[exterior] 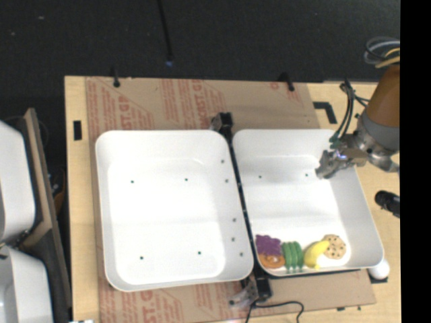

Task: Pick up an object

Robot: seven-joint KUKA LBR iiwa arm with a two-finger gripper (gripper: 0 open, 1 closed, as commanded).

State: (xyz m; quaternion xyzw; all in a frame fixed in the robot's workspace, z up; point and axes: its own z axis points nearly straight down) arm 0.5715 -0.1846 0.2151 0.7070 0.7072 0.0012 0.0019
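Several small toy foods lie along the near edge of the right bin [289,200]: a purple grape bunch [268,245] on an orange piece [271,261], a green ridged piece [292,255], a yellow banana [315,253] and a spotted cookie [334,246]. My gripper [328,165] hangs over the bin's far right part, well away from the toys. Nothing shows between its fingers.
The left bin [168,207] sits beside the right one on a cardboard sheet [175,103]. A black clamp [222,122] stands at the far junction of the bins. White equipment [13,180] is at the left edge.
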